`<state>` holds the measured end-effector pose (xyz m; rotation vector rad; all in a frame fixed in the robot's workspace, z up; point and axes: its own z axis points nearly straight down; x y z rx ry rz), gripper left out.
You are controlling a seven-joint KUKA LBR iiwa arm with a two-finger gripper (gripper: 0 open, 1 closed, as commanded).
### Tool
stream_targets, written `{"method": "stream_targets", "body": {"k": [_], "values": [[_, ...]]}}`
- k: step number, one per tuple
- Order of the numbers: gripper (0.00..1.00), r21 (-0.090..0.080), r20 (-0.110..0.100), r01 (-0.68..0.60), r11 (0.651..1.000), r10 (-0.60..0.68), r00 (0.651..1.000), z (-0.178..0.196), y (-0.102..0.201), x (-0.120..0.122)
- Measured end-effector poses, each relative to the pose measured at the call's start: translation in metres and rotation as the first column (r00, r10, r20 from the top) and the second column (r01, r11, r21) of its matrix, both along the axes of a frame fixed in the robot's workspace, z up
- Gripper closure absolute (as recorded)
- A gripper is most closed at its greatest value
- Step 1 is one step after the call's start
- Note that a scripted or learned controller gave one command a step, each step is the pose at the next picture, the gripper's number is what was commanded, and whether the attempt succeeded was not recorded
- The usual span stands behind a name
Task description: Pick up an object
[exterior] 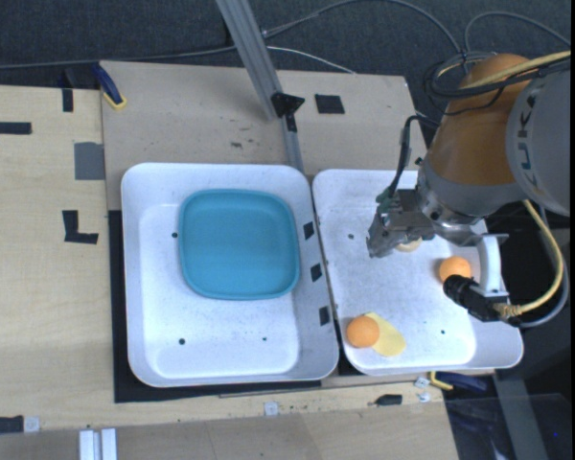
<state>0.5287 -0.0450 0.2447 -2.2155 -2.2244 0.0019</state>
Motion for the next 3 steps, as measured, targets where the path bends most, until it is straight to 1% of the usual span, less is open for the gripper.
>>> {"method": "stream_targets", "body": {"k": [1,2,3], "values": [[1.0,0.0,0.001,0.0,1.0,0.0,1.0,-0.008,0.043,0.0],[1.0,0.0,0.002,-0.001,1.0,0.001,1.0,-0.004,0.099,-0.012],[1.0,-0.001,0.001,0.0,1.0,0.0,1.0,-0.016,0.142,-0.02]]}}
